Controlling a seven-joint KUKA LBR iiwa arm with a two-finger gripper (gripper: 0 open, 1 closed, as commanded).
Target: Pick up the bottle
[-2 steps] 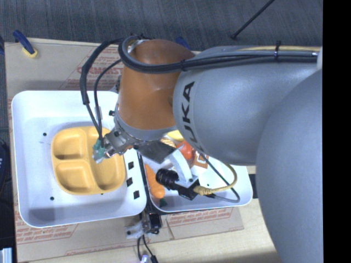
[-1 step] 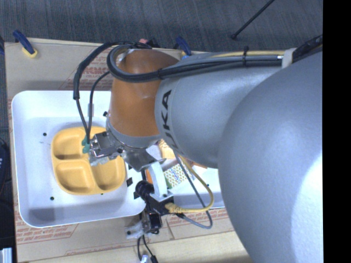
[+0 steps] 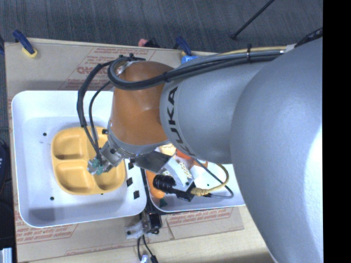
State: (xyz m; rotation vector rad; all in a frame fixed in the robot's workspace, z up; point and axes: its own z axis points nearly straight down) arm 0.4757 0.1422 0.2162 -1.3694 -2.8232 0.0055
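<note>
Nearest to us, the arm (image 3: 247, 119) covers most of the right bin (image 3: 219, 203). Below it the gripper (image 3: 99, 167) hangs low over a yellow tray (image 3: 68, 158) in the left bin (image 3: 27, 147). Whether it is open or closed we cannot tell, and we see nothing held in it. Where the bottle lies we cannot tell. In our judgement the pick is not yet done.

This looks like a robot lab. A big grey arm (image 3: 241, 108) hangs over a white bin (image 3: 33, 201) (clipped-down cardboard (image 3: 71, 64) lies under the bin), with grey carpet (image 3: 109, 10) beyond it.
</note>
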